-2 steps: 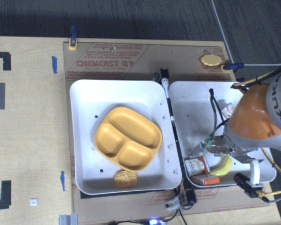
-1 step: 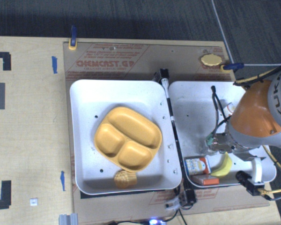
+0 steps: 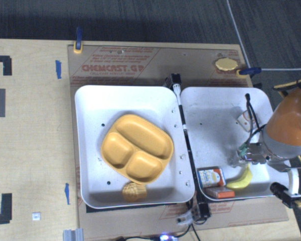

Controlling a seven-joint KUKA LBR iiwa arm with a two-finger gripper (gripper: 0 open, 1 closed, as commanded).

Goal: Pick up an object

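In the right bin (image 3: 215, 109), a yellow banana (image 3: 241, 179) lies near the front edge. Left of it sits a small orange and white carton (image 3: 211, 176), with a flat red piece (image 3: 221, 194) just in front. The left bin (image 3: 90, 134) holds a yellow three-compartment plate (image 3: 136, 147) and, in front of it, a small tan ridged object (image 3: 134, 191). My gripper (image 3: 248, 155) hangs low over the right bin's right side, just above the banana's upper end. The arm's orange band (image 3: 291, 119) and wiring cover much of it.
The bins sit side by side on a cardboard sheet (image 3: 115, 64) over a wooden bench. A black divider strip (image 3: 183, 129) runs between them. A tan disc (image 3: 226, 64) lies on the cardboard behind the right bin. The right bin's back-left floor is bare.
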